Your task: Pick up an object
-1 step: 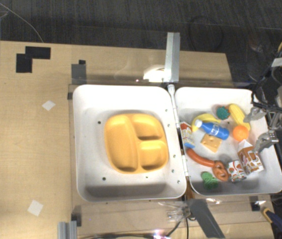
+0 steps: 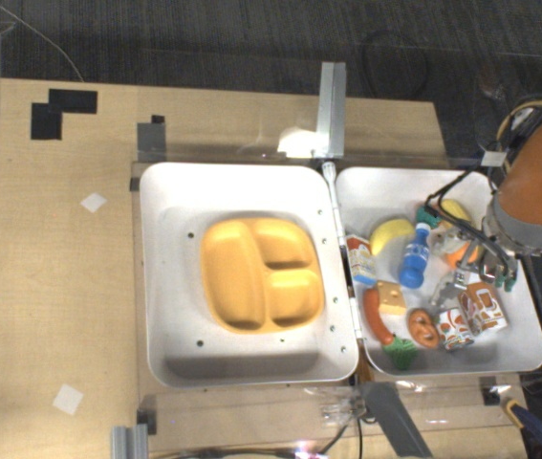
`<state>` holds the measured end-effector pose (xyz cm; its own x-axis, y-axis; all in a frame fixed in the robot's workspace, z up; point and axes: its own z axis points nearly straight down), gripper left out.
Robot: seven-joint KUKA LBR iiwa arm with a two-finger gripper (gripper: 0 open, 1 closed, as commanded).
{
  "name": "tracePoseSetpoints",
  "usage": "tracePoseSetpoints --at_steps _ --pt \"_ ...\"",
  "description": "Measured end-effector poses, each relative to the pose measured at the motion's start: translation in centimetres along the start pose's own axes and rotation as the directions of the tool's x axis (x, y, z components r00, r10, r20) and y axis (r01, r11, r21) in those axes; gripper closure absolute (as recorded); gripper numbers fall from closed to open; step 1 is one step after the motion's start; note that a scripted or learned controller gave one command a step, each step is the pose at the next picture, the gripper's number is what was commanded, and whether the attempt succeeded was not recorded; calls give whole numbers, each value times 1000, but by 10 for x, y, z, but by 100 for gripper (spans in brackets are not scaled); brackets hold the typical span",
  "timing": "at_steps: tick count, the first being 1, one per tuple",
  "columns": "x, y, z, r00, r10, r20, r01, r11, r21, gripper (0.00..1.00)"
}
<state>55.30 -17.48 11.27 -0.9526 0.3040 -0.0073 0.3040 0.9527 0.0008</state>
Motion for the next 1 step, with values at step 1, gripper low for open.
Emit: tracePoseSetpoints --at_steps 1 --pt "-60 37 25 962 274 1 -274 962 -2 0"
